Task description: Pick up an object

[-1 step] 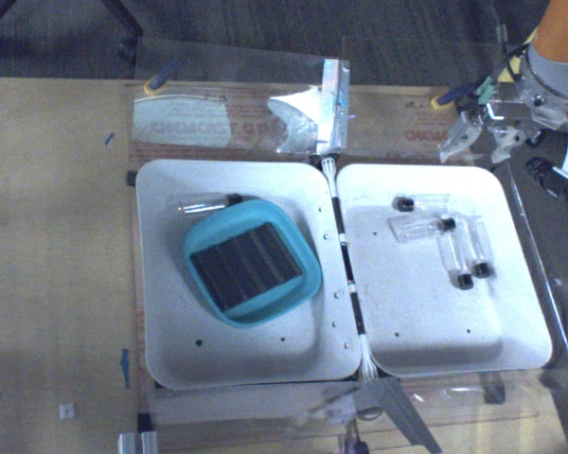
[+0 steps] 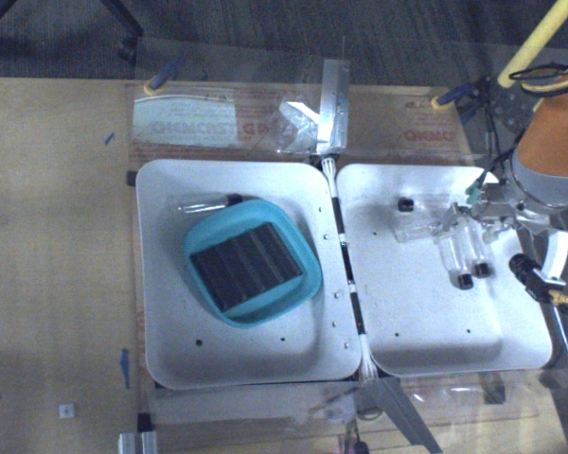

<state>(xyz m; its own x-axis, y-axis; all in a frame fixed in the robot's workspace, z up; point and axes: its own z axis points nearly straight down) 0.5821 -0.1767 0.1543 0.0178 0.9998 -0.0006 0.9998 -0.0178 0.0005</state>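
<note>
Arm over the right bin, gripper down among clear pieces.

I see the gripper's transparent fingers low in the right bin's upper right part, but I cannot tell whether they are spread or pinching anything. A small clear object with a black cap lies just to their left in that bin. Left of the right bin, the other bin holds a teal tray with a dark ribbed insert.

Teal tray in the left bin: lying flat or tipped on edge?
Roughly flat, open side up. The teal tray shows its full rim and dark ribbed inside from above, resting on the left bin floor.
</note>
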